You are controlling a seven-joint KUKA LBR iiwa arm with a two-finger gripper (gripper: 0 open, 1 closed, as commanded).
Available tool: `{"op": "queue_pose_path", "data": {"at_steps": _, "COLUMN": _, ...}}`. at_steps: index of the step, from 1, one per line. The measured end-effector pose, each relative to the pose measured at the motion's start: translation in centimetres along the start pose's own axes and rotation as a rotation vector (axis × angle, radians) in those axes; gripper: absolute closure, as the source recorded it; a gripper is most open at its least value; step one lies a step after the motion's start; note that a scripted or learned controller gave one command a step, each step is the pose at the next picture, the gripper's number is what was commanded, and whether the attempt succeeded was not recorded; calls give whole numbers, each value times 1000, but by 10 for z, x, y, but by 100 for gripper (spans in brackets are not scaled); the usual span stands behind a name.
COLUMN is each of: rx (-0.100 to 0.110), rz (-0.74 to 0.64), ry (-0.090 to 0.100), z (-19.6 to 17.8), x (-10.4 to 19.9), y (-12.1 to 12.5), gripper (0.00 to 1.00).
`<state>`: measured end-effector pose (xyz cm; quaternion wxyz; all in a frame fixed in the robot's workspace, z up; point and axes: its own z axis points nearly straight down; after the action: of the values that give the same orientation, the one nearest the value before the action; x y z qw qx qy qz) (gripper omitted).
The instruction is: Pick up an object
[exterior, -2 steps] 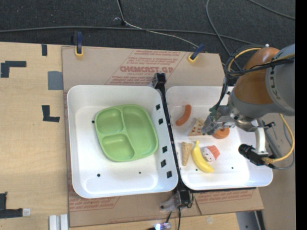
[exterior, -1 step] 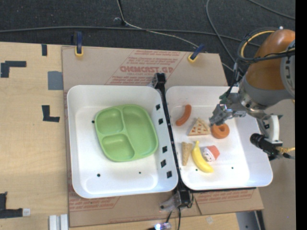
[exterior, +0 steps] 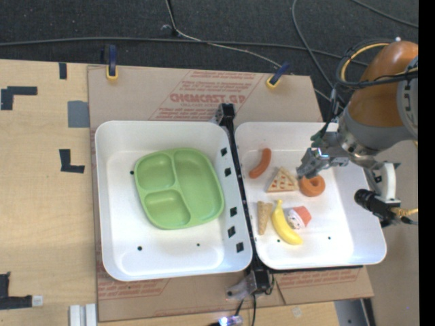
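Now | hand [exterior: 311,170] over orange ring [exterior: 313,186] | right bin [exterior: 353,250]

An orange doughnut-shaped toy [exterior: 312,186] lies flat in the right bin [exterior: 367,250], just beside a pizza slice [exterior: 282,181].

Plate [exterior: 179,188] fills left bin [exterior: 109,182].

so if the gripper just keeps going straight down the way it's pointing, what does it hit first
Most likely the orange donut-shaped toy, which sits right under the gripper in the right bin. The pizza slice toy lies just beside that line. Depth is hard to judge from this slanted view.
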<state>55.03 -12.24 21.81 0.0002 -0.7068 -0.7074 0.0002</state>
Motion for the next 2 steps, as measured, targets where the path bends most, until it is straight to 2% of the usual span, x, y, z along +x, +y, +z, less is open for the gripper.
{"op": "queue_pose_path", "data": {"at_steps": 1, "rx": -1, "rz": -7, "ry": 2, "z": -7, "x": 59, "y": 19, "gripper": 100}}
{"op": "queue_pose_path", "data": {"at_steps": 2, "rx": 1, "rz": -6, "ry": 1, "z": 1, "x": 120, "y": 31, "gripper": 100}}
